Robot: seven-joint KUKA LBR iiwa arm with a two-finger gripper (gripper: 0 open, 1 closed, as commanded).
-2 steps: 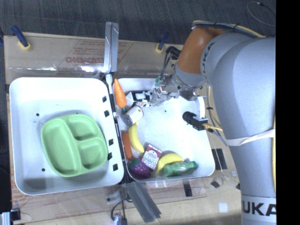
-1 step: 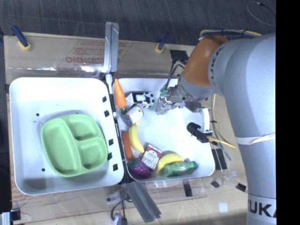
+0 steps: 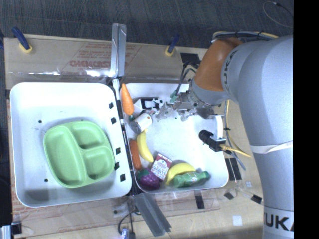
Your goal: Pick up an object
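Two shallow white bins sit side by side – the left bin (image 3: 20, 133) well away from the claw (image 3: 169, 108), the right bin (image 3: 219, 176) under it. One green divided plate (image 3: 79, 153) lies far left of the claw. Carrots count two (image 3: 126, 99) (image 3: 135, 154), both left of the claw – bananas two (image 3: 144, 147) (image 3: 179, 171), below it. One purple grape bunch (image 3: 148, 179), one small red carton (image 3: 160, 167) and one green bottle (image 3: 192, 179) lie below too.
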